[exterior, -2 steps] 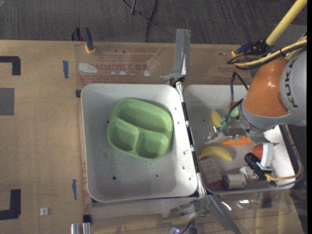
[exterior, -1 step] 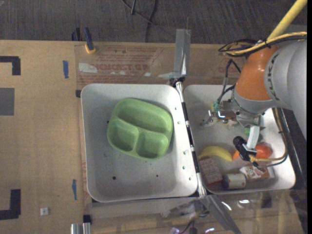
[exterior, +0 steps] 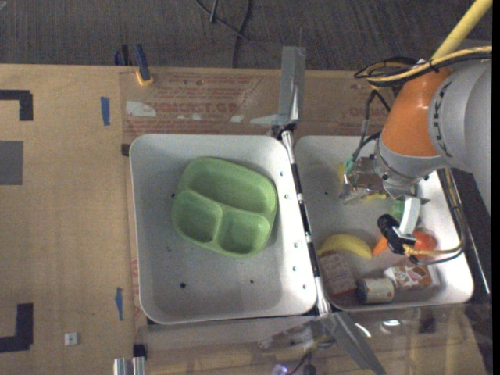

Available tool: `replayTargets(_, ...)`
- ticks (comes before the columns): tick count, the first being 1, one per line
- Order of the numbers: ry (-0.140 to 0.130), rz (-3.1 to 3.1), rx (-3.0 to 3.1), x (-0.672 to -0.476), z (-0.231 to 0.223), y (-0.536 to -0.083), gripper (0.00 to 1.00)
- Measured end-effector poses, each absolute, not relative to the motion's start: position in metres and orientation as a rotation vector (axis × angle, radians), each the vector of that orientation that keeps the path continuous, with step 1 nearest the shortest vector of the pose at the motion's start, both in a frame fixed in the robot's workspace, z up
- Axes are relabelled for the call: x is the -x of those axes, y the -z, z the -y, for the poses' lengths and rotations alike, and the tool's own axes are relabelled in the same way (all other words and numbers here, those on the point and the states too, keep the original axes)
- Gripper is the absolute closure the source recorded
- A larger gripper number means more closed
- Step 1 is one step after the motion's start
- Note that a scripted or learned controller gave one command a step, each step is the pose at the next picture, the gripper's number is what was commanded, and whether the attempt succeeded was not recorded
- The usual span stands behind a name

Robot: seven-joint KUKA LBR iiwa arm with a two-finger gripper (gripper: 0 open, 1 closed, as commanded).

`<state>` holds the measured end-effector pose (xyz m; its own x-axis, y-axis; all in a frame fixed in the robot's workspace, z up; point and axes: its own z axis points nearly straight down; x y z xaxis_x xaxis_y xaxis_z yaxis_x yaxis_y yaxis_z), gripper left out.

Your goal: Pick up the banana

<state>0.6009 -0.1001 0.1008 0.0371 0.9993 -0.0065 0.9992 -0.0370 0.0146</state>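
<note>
Banana: banana [exterior: 348, 245] lies on the floor of the right bin [exterior: 328, 151], below and a little to the left of the hand [exterior: 362, 187] as the camera sees it, near but apart from it.
Banana's state: resting flat, yellow, nothing gripping it; by the look of things it has not been lifted.
Hand: at the end of the arm [exterior: 418, 127], hanging over the upper middle of the right bin; it is small and partly hidden by the wrist, so I cannot tell whether it is spread or closed, and nothing can be made out in it.
Neighbours: brown packet [exterior: 337, 274] just below the banana, farther from the hand; small can [exterior: 378, 290] and a carton [exterior: 408, 275] beyond that, toward the bin's near edge; orange item [exterior: 414, 243] to the right of the banana, below the hand.
Left bin: left bin [exterior: 148, 209] sits well to the hand's left, holding a green divided tray [exterior: 225, 205].
Tabletop: tabletop [exterior: 62, 209] carries both bins.
Done: at most an approach into the correct bin.
Left: descend to the banana, grasp it, raise it clear.
</note>
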Motion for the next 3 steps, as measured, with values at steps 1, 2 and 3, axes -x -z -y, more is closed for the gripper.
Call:
replayTargets(1,-0.007,-1.760,-2.596,-0.651,0.131,-0.089,1.00)
replayTargets(2,0.002,-1.312,-2.854,-0.625,0.165,-0.168,1.00)
replayTargets(3,0.002,-1.312,-2.854,-0.625,0.164,-0.168,0.00)
